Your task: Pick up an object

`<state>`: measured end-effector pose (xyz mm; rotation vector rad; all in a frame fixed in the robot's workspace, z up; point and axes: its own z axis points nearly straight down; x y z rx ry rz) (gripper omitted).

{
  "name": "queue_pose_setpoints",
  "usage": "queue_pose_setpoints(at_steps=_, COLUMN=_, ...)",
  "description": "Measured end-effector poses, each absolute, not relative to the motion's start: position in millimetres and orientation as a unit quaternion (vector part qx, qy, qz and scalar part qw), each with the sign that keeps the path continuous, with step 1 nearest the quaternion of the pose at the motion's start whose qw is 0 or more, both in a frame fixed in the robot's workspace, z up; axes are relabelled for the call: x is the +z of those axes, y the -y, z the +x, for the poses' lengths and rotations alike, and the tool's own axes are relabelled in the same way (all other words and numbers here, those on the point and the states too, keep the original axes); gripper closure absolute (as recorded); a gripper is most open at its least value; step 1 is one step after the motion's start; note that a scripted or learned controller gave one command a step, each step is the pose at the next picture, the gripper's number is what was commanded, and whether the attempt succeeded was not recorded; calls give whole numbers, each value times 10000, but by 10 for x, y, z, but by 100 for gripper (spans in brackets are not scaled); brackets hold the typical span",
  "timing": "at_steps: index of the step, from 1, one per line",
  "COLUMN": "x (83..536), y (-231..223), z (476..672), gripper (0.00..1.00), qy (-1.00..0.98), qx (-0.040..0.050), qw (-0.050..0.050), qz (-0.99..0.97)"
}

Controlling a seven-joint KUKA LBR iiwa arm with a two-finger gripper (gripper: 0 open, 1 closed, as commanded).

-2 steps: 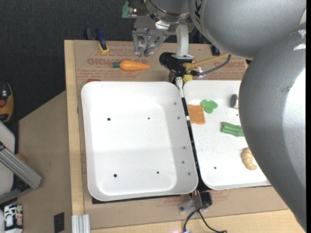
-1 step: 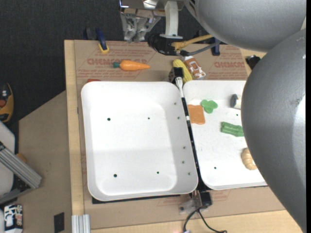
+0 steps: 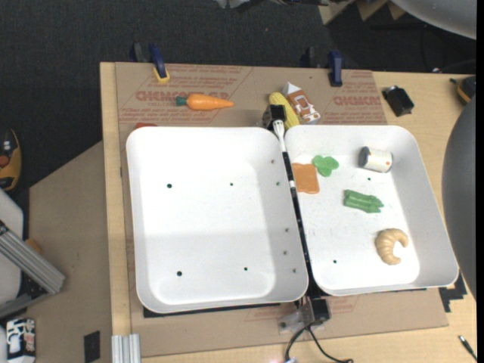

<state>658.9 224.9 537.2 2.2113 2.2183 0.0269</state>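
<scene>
Plainly, the likeliest failure lay in the spread of small pieces in the right bin (image 3: 423, 203). The croissant (image 3: 392, 246) lay near the front right corner, where the bin wall could block one side of a grasp. The orange slab (image 3: 305, 178) sat against the left rim beside the seam between the two bins, flat and hard to get under. The green broccoli-like piece (image 3: 326, 165) was just beside that slab, so a descent there could nudge both. The green pod (image 3: 363, 201) lay alone in the middle and looked the easiest pick; the small white and grey roll (image 3: 376, 159) could roll away under a touch. Whether the tool was wide or narrow I cannot tell.

The left bin (image 3: 144, 203) held nothing to pick. A carrot (image 3: 206, 102) and a corn cob (image 3: 282, 105) lay on the tabletop (image 3: 113, 127) behind the bins, beyond their rims.
</scene>
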Motion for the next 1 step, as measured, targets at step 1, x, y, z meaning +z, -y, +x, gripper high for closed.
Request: queue_pose_setpoints(at_steps=1, x=5265, y=-2248, z=6594, gripper=0, qy=-7077, qx=1, qw=3, qz=7065)
